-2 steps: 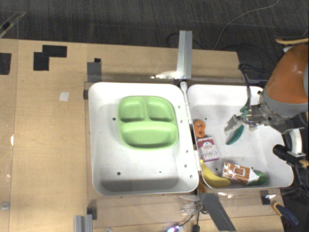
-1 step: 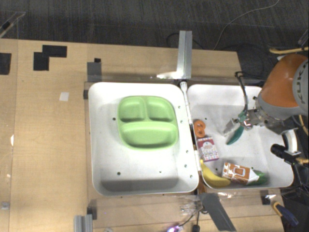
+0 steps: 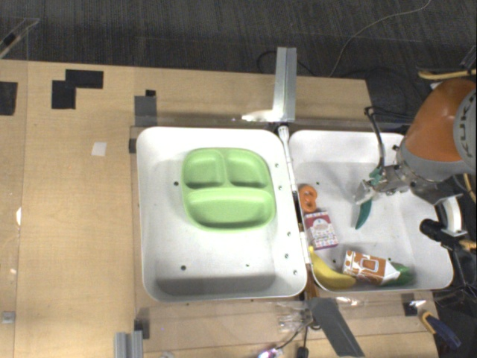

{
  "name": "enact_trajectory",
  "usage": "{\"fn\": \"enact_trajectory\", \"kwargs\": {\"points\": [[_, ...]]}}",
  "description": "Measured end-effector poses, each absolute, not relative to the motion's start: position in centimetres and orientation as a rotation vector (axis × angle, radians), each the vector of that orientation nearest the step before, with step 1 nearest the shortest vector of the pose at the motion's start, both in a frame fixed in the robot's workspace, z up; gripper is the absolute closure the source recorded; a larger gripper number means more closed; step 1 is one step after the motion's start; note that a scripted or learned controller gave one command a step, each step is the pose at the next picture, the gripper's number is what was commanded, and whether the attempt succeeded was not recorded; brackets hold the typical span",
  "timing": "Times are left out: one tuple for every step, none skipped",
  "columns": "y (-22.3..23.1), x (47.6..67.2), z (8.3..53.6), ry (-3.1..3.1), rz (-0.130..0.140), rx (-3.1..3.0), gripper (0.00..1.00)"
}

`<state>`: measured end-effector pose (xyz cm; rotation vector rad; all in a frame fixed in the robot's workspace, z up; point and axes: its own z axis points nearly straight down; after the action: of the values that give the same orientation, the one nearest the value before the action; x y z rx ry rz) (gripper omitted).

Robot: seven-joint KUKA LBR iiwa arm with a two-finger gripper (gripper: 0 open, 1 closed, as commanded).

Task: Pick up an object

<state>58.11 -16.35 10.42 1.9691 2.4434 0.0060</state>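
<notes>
teal tool [image 3: 362, 214] in gripper [image 3: 366, 194], hanging tip-down

We see divided tray [image 3: 226, 187] in left bin [image 3: 156, 222]; banana [image 3: 329, 274], carton [image 3: 370, 266], small box [image 3: 320, 230] in right bin [image 3: 335, 151].

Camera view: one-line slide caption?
Gripper over the right bin, a teal object at its tip; green tray in the left bin.

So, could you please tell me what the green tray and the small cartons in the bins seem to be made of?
Green tray: probably moulded plastic, with a matt, even colour and rounded compartments. Red carton and orange carton: likely printed cardboard, judging by flat faces, sharp edges and printed graphics, though they could be plastic replicas.
</notes>
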Motion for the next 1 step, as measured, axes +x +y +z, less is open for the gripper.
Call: {"fn": "enact_trajectory", "kwargs": {"points": [[-17.51, 54.74, 12.13, 2.284, 0.001, 2.159, 1.0]]}}
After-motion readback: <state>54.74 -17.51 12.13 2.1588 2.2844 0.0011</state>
